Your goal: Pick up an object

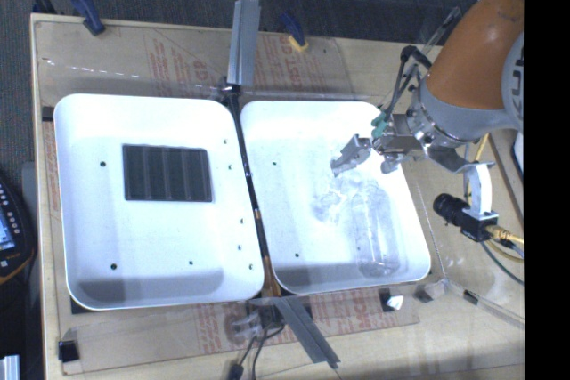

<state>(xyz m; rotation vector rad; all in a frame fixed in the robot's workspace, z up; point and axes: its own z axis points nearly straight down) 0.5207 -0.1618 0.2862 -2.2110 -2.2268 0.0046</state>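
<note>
1. In the right bin (267,191), toward its far-right side, the gripper (352,153) hangs over the floor; the arm (472,58) reaches in across the right rim, orange band up top.
2. Tool state — cannot tell. One grey finger-like part points left and down, but the view is too small and cluttered to say whether the tips stand apart or together. Nothing is visibly between them.
3. Task thing: a clear plastic bottle (376,231) lies on its side in the right bin, long axis running roughly from the middle toward the near-right corner. Against the white floor it is hard to make out; its outline is mostly glints.
4. Just left of the bottle's upper end sits a second clear crumpled piece (328,202) — possibly wrap or another transparent item; cannot tell which, nor whether it touches the bottle.
5. The gripper is above and just beyond both clear items, near but apparently not in contact with them.
6. Left bin (80,191): a dark ribbed pad (167,173) lies flat near its centre, well apart from the arm.
7. Progress, as judged: approach is made, grasp is not. Both clear items rest on the bin floor; nothing is lifted.
8. Left to do: descend onto one item, close, lift clear of the bin.
9. Risk, as judged: a smooth round bottle may roll or slip out of a two-finger pinch.
</note>
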